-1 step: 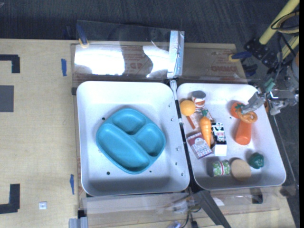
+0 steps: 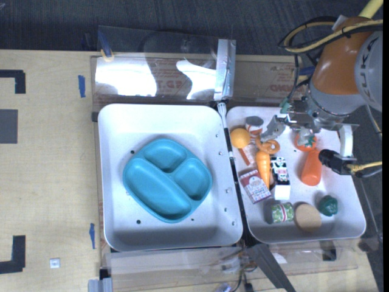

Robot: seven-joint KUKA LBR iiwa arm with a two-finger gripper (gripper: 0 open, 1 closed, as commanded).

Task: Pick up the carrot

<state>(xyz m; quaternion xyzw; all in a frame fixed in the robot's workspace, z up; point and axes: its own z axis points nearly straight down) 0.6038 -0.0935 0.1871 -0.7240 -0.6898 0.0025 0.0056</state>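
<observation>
Two gripper (image 2: 271, 128) fingers spread open just above the carrot (image 2: 264, 167), holding nothing.

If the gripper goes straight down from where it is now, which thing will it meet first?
Probably the carrot. The gripper hangs over the right bin, just above the carrot's top end, beside the orange fruit. Depth is unclear from this slanted view, so it might meet the bin floor beside it.

Pale wooden bench (image 2: 48, 181) with black markings, blue tape tabs, dark floor (image 2: 182, 5) beyond, glare on clear panel (image 2: 158, 75)
</observation>
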